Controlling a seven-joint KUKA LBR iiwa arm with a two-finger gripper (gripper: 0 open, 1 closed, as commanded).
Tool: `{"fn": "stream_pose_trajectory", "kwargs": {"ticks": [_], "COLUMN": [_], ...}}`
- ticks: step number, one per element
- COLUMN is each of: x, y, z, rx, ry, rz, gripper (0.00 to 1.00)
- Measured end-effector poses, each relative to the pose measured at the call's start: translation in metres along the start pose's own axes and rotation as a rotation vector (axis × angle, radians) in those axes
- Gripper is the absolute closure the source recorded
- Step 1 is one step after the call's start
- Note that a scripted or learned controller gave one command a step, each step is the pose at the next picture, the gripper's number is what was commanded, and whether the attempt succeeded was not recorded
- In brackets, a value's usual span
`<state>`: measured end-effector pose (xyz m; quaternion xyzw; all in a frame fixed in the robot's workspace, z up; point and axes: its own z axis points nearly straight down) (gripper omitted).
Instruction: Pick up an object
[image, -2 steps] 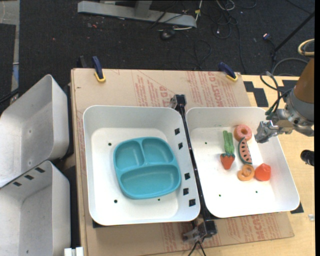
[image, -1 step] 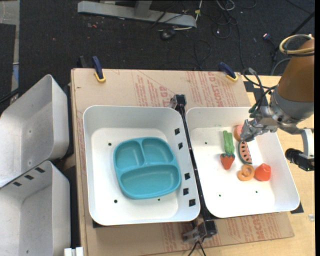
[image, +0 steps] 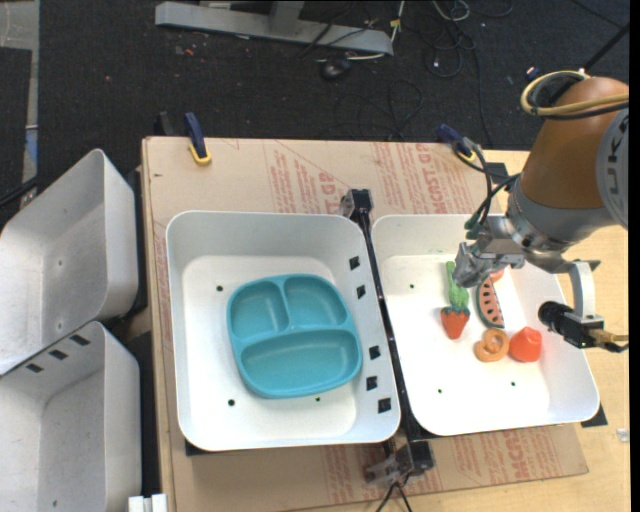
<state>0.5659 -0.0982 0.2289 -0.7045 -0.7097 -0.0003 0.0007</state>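
In the right bin (image: 480, 400) lie a toy carrot with a green top (image: 456, 312), a watermelon slice (image: 489, 301), an orange ring-shaped piece (image: 491, 346) and a red tomato-like piece (image: 525, 345). My gripper (image: 474, 266) hangs over the carrot's green top and the upper end of the watermelon slice. A teal divided plate (image: 293, 334) rests in the left bin (image: 200, 260).
Two more white bins (image: 60, 300) stand off the bench at the left. Clamps (image: 199, 150) sit on the far edge of the cardboard bench top. The arm's orange and grey body (image: 575, 150) fills the upper right above the right bin.
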Motion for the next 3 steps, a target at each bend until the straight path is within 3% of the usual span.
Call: {"fn": "stream_pose_trajectory", "kwargs": {"ticks": [3], "x": [0.176], "y": [0.022], "z": [-0.006], "rx": [-0.002], "ry": [0.000], "rz": [-0.002], "gripper": [1.00]}}
